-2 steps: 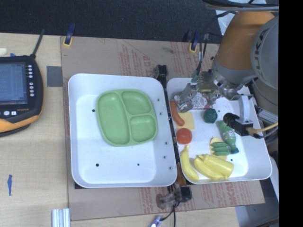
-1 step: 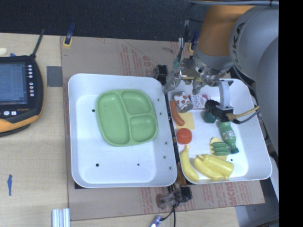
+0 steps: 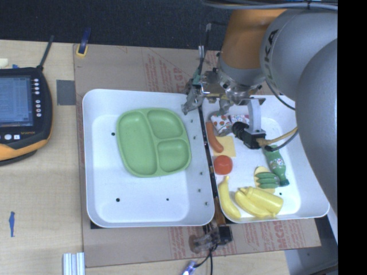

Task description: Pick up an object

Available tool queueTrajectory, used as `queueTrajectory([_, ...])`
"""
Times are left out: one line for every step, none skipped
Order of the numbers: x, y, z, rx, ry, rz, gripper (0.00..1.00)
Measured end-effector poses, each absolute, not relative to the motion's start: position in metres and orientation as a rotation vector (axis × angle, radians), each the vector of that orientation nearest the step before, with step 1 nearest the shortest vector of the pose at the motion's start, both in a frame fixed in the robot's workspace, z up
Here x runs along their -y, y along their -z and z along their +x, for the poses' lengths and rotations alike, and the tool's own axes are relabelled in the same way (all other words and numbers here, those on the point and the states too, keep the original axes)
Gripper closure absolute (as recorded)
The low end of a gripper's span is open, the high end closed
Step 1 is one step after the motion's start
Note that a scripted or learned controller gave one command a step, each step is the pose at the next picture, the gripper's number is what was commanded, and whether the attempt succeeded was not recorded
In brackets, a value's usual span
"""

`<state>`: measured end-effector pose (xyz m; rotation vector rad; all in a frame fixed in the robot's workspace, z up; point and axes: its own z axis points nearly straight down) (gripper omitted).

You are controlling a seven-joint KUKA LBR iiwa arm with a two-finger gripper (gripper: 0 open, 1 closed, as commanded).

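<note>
Cardboard underlay (red print, unreadable)

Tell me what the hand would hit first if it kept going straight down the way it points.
Probably the small red-and-white packet at the back of the right bin, just below the hand. Depth is unclear from above, so the hot dog beside it is also possible.

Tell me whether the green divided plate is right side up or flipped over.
Right side up: the green divided plate shows its three hollow compartments facing up in the left bin.
</note>
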<state>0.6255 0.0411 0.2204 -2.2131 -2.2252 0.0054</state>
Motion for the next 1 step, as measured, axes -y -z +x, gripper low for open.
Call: queueTrajectory([0.0131,-0.2238,0.5938,2.222,-0.006,-2.217,1.00])
